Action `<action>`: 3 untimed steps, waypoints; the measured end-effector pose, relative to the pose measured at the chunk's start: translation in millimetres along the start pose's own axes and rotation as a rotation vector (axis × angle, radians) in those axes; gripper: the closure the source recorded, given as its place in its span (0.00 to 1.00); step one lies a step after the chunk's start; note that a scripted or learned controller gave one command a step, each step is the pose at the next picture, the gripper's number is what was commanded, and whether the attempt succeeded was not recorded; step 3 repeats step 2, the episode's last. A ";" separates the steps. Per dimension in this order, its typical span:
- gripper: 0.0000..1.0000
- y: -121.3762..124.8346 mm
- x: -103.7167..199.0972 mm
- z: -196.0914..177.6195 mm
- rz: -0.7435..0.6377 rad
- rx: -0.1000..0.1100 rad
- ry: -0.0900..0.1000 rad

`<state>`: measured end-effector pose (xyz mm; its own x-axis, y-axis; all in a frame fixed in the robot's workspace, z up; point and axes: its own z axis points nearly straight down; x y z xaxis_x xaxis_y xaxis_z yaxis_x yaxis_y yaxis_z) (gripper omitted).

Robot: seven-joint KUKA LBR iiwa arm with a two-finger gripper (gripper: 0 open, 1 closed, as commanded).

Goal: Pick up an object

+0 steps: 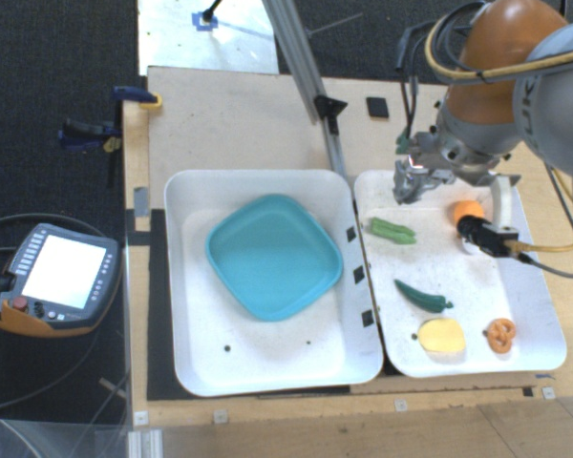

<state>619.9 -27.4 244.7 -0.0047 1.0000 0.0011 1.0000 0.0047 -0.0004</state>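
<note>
Gripper (pixel 408 187) hung over far end of right bin (pixel 533 351); finger state could not be told, nothing seen held. Light green pod (pixel 392 229) lay just below it on bin floor; dark green pepper (pixel 423 297), yellow piece (pixel 441 336), pretzel-like piece (pixel 500 334) nearer front; orange piece (pixel 465 210) by wrist. Left bin (pixel 186 356) held teal plate (pixel 273 256). Step judged: approach, grasp not yet made. Next move likely needed descent centred on pod.
</note>
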 end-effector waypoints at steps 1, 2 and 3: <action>1.00 23.4 42.0 -2.3 0.001 -0.001 0.000; 1.00 31.0 94.8 3.5 0.000 -0.001 0.000; 1.00 31.0 94.8 3.5 0.000 -0.001 0.000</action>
